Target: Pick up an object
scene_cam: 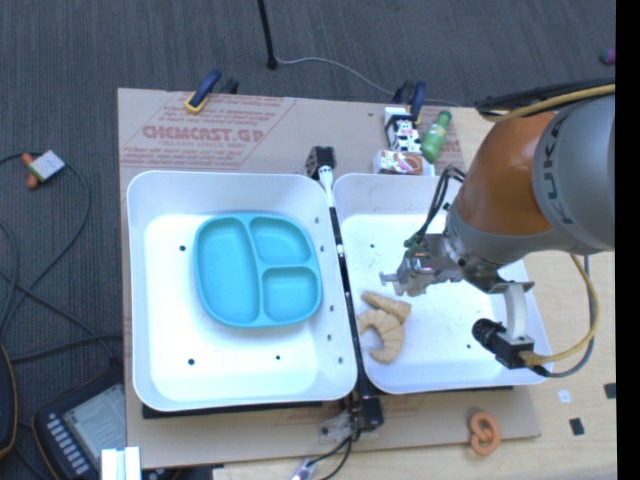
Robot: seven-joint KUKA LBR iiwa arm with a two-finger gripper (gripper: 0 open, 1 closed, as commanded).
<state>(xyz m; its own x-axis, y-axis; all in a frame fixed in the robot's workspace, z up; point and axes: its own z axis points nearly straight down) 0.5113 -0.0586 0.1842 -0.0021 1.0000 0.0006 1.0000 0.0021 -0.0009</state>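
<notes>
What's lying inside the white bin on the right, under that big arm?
In the right bin lie two tan croissant-like pastries, touching each other near its left wall. The hand hovers just above them. The arm covers the bin's upper right part, so anything there is hidden.

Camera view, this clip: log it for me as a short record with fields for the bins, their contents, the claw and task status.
left bin: holds a blue divided tray
right bin: holds tan croissant-shaped pieces near its left wall
claw: over the right bin, just above and right of the tan pieces
grasp: nothing seen between the claw's tips
task status: no object lifted yet
</notes>
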